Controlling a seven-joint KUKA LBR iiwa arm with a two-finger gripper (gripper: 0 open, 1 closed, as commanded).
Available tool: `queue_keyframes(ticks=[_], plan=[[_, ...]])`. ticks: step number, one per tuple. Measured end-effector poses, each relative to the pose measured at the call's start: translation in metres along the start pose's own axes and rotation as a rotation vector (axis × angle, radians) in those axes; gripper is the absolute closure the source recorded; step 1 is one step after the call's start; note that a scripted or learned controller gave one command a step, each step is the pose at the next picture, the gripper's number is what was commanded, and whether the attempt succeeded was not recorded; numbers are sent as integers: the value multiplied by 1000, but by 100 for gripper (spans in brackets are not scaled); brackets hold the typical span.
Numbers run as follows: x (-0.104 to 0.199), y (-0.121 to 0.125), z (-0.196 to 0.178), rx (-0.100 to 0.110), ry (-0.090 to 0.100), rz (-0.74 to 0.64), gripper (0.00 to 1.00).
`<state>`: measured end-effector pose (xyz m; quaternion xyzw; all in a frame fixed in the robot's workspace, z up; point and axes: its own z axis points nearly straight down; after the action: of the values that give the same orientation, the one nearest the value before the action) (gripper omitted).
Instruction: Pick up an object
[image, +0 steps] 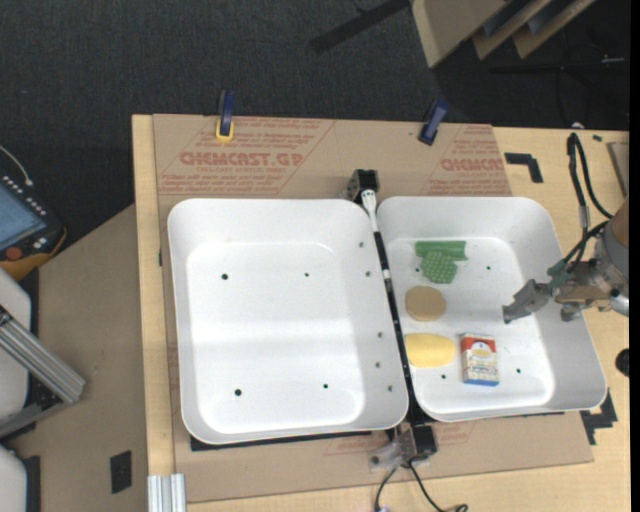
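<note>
— Over the right bin (540, 225), at its far right side, hang the jaws (518, 307); whether they are parted or closed I cannot tell, and nothing shows between them.

— Where are the objects?

— All in that bin: a green piece (440, 259) at the top, a tan disc (426, 303) below it, a yellow lump (430, 349) and a small carton (480, 360) just beside each other. The carton looks nearest.

— Then I'd centre above it, square to its long sides, and descend well clear of the lump.
</note>
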<state>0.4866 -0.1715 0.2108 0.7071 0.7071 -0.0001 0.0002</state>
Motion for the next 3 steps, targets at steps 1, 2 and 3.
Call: queue_keyframes(ticks=[1,2,3], plan=[[63,14,115,1,1,-6,0],[54,44,-9,-16,-4,-2,0],[55,41,-12,-4,-2,-1,100]])
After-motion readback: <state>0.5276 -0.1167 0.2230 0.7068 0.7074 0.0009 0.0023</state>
